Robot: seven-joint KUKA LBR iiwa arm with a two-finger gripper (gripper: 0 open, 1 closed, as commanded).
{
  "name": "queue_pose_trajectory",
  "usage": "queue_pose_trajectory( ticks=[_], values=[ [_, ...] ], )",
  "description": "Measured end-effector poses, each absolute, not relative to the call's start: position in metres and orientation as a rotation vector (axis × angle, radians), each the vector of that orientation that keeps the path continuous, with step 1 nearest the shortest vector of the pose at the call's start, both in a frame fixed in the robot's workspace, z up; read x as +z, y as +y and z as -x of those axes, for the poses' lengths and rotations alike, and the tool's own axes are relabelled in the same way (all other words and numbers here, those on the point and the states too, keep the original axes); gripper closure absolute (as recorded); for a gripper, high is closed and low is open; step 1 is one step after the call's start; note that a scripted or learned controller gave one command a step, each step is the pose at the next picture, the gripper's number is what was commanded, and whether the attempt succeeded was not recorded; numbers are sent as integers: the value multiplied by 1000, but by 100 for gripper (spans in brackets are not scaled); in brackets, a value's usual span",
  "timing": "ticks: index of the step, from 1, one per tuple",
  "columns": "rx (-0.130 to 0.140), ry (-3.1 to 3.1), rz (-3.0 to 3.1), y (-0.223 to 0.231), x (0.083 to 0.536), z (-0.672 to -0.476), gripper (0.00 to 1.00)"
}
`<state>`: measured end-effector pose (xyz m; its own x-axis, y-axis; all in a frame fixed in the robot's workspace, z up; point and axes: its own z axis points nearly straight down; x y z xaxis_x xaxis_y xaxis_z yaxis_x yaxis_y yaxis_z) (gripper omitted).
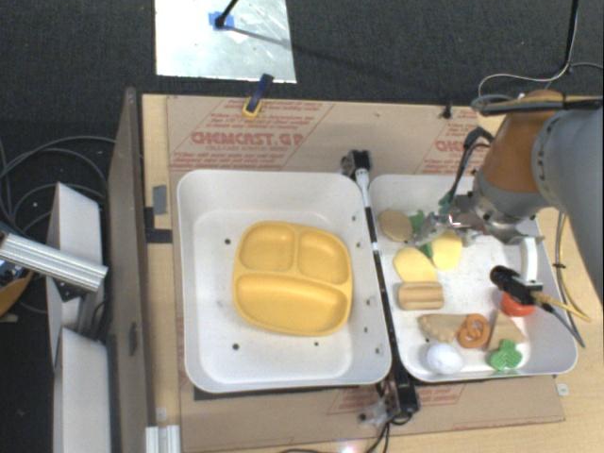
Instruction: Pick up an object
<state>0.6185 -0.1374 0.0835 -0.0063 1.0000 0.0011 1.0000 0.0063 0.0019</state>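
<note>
A white ball (442, 358) and a pretzel (475, 330) lay nearest in the right bin (559, 349). Farther back, a yellow piece (446, 253) sat just beneath the gripper (442, 221); whether its jaws were apart was unclear.

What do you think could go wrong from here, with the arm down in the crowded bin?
The end effector sits low among close-packed pieces: a yellow piece, a tan piece and green bits lie right beside it, so a grasp may catch two items or nudge them aside. It also works near the bin wall, which could block a clean closure.
</note>
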Motion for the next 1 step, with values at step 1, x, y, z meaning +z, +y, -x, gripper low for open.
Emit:
queue_pose_trajectory(
  ticks=[1],
  values=[
    [5, 2227, -2212, -139, 96, -619, 100]
  ],
)
